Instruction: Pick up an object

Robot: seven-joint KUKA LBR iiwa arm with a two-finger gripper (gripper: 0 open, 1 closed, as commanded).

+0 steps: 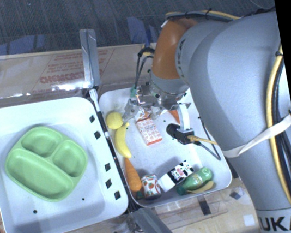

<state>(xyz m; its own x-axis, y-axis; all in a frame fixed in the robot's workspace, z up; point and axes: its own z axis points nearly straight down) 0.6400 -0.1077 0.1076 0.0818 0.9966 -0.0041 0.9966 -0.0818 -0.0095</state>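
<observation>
Grey arm (240, 86) hogs the foreground, leaning in from the right over the right bin (155, 160), with the gripper (141, 98) hovering low at the bin's far end. Can't tell from this angle if it's spread or closed. Nothing visibly sits in it, so I'd say nothing's grabbed yet.

Likeliest target imo is the red-and-white carton (149, 131), lying flat just below the gripper in the frame, near the bin's middle. It's got bare floor around it, which is probably why it's a decent pick: there's room to come down on either side.

Left of it, the yellow ball (114, 120) and banana (121, 140) hug the left wall, with the carrot (133, 177) further along the same wall. Anything against that wall looks awkward to straddle. The near end is crowded: a small can (150, 185), a black-and-white thing (180, 172) and a green thing (196, 180), all bunched by the rim.

Left bin (19, 223) holds a green divided plate (46, 162) with lots of open floor around it, well apart from the arm.
</observation>
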